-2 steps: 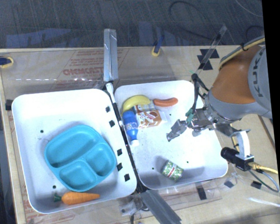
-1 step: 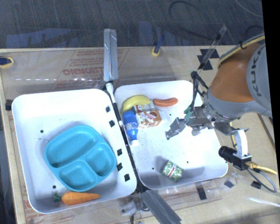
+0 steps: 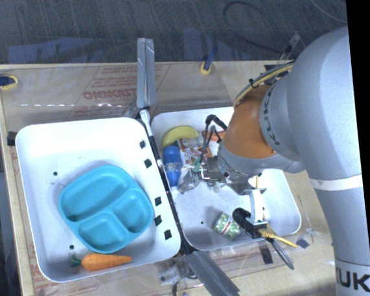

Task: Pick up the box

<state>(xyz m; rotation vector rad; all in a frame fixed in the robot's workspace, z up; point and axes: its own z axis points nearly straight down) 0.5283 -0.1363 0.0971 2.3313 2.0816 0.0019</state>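
Note:
A small box (image 3: 191, 152) with red and white print lies in the right bin (image 3: 284, 196), toward its far left, between a blue bottle (image 3: 172, 162) and the arm's orange-banded wrist. My gripper (image 3: 196, 175) is low over the bin, right at the box's near edge. The wrist covers part of the box, so I cannot make out whether anything is held.
A yellow banana (image 3: 179, 134) lies behind the box at the far wall. A green can (image 3: 226, 225) rests near the right bin's front. The left bin (image 3: 36, 158) holds a blue divided plate (image 3: 106, 207) and a carrot (image 3: 105, 261).

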